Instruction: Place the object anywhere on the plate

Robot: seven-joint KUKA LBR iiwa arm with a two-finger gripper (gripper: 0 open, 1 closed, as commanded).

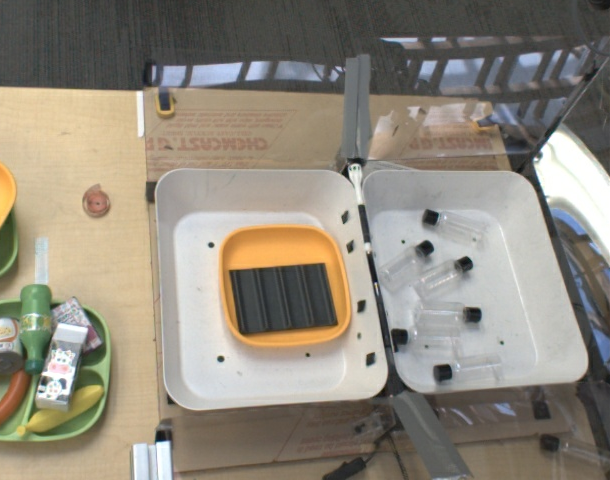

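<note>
**Vials waiting, pick not begun**

Clear black-capped vials are lying scattered in the right bin, at three o'clock from the orange plate sitting in the left bin. Next, the tool, state unknowable here, needs to be descending onto one vial.

An orange plate with rounded corners is lying flat in the left bin, carrying a dark ribbed rectangular block on its centre. Clear black-capped vials are lying scattered on their sides in the right bin.
</note>
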